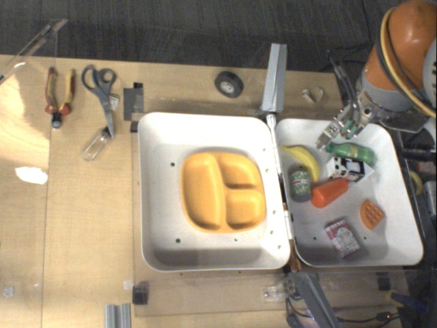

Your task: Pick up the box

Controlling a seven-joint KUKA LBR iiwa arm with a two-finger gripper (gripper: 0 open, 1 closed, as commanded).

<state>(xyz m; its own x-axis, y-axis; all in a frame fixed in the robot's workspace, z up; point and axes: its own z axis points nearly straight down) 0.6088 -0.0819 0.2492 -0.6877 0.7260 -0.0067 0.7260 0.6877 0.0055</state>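
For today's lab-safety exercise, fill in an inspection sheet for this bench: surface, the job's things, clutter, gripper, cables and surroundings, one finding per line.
Surface: wooden bench bearing two white bins; left bin holds a yellow divided tray.
Job's things: small box lies flat near the front of the right bin, apart from the gripper.
Clutter: banana, can, carrot, green bottle, orange waffle-like piece in the right bin.
Gripper: gripper at the right bin's back, beside the green bottle; finger state unclear.
Cables: dark cables at the front edge.
Surroundings: scissors, pliers, tape roll on the bench.
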